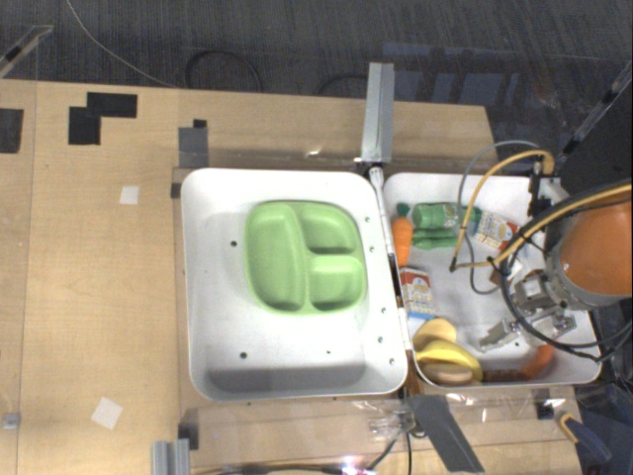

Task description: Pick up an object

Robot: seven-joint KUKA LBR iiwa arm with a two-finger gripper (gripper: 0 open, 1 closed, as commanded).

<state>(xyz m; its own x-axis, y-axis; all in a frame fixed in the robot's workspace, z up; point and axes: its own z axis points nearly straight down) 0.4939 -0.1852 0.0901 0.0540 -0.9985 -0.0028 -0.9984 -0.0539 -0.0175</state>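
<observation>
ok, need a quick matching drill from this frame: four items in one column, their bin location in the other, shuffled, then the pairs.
Items:
1. green divided tray
2. carrot
3. bananas
4. green can

Places:
A. right bin, near-left corner
B. right bin, far end, lying on its side
C. left bin, middle
D. right bin, along the left wall, just beside the can

Pairs: 1-C, 2-D, 3-A, 4-B
</observation>
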